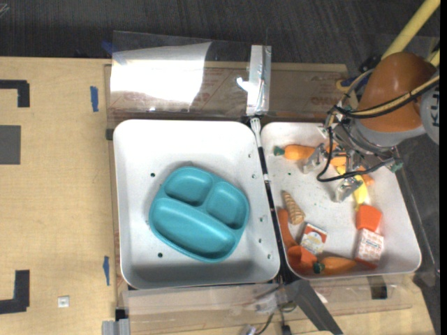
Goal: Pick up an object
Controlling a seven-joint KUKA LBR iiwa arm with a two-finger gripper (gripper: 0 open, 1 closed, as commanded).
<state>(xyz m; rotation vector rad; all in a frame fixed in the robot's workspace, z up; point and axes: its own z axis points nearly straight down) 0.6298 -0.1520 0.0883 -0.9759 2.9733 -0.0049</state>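
While arm (391, 93) reaches in, hand (334, 166) low over right bin (408, 257)

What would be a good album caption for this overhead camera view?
Grey arm's gripper reaches into the right bin of toy food beside a teal divided plate in the left bin.

Single fixed cam, mounted above the bench, looking down at a slant. Medium range: both shallow white plastic bins fit in frame, left one (133, 187) at centre, right one (408, 250) centre-right. Pale wooden bench top (52, 187) runs off the left edge; dark floor strip along the top. Grey arm with orange band (394, 93) enters from upper right of frame.
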